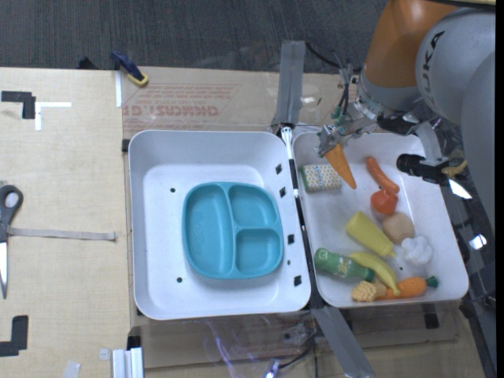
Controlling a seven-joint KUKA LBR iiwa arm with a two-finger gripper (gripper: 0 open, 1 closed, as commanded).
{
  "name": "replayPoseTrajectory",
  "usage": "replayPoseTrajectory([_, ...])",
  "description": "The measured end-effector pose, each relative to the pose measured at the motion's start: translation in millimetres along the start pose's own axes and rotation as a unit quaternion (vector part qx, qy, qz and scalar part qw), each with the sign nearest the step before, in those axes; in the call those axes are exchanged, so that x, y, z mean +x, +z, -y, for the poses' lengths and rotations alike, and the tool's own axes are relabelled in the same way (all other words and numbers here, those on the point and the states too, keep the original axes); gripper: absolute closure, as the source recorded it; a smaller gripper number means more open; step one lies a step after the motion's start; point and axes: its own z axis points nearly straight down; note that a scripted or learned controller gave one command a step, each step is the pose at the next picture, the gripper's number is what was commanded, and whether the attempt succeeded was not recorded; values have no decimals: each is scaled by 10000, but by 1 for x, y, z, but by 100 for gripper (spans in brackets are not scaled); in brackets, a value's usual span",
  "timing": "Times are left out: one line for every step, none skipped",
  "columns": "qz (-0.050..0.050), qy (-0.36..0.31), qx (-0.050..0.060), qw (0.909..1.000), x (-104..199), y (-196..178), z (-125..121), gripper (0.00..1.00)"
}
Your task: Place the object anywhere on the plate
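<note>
tool (pixel 331 138) gripping orange cone (pixel 341 166) over right bin (pixel 441 211) | blue plate (pixel 233 230) sitting in left bin (pixel 150 211) | scissors (pixel 6 219) lying on worktop (pixel 55 187)

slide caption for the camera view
Gripper holding an orange cone-shaped carrot above the right white bin; teal divided plate waits left.

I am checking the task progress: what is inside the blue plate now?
Nothing lies in the three compartments of the blue plate; all are bare. The bin floor under it is covered.
</note>
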Motion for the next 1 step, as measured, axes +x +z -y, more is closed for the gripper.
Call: replayPoseTrajectory([-9, 99, 1, 10000, 56, -35, 27, 100])
